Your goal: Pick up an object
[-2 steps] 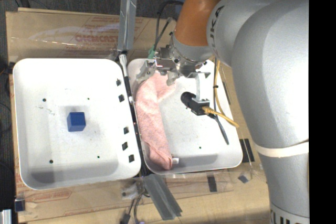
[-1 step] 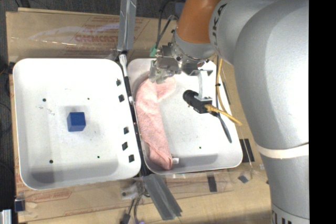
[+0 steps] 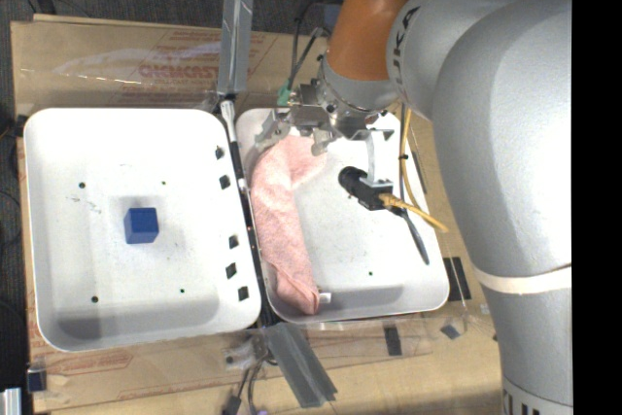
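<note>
**Jaws unreadable, hovering at the towel's far end**

Jaw state I cannot tell from my feed. Nearest me, the pink towel [image 3: 282, 219] lies along the right bin [image 3: 428, 282]'s left wall; the gripper [image 3: 313, 126] sits at its far end. I judge the grasp underway: next, lift. A blue cube [image 3: 142, 224] waits in the left bin [image 3: 58, 136]; cardboard [image 3: 117, 63] lies beyond.

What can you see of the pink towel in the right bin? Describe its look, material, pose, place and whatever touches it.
The pink towel looks like soft, nubbly cloth, pale pink and bunched into a long, rumpled strip. It lies along the left wall of the right bin, from the far end, beneath the end effector, almost to the near rim, where its end is folded thick. It rests on the bin's floor against that wall. Whether the end effector touches it cannot be told.
</note>
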Robot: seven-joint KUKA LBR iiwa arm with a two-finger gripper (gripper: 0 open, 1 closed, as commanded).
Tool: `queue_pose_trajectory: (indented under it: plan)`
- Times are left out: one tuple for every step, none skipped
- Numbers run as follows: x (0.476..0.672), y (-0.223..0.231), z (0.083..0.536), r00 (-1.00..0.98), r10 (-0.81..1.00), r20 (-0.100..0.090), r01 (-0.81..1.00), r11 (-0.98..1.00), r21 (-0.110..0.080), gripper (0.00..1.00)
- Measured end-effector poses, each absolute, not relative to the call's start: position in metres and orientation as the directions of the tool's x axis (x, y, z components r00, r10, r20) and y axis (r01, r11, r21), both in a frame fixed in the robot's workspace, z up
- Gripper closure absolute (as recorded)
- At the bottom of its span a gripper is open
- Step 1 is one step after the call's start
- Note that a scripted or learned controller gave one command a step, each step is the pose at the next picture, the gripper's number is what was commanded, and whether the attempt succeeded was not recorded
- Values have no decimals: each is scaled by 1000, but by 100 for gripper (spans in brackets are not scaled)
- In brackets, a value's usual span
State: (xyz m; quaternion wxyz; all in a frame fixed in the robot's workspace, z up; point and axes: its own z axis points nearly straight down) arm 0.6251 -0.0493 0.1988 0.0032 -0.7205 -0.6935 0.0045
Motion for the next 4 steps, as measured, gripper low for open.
queue_pose_trajectory:
  plan:
    - [652,-114,91,40,999,-1,999,-40,-3,0]
    - [652,-113,91,40,999,-1,999,-40,-3,0]
    - [652,-113,91,40,999,-1,999,-40,-3,0]
    - [652,-113,91,40,999,-1,999,-40,-3,0]
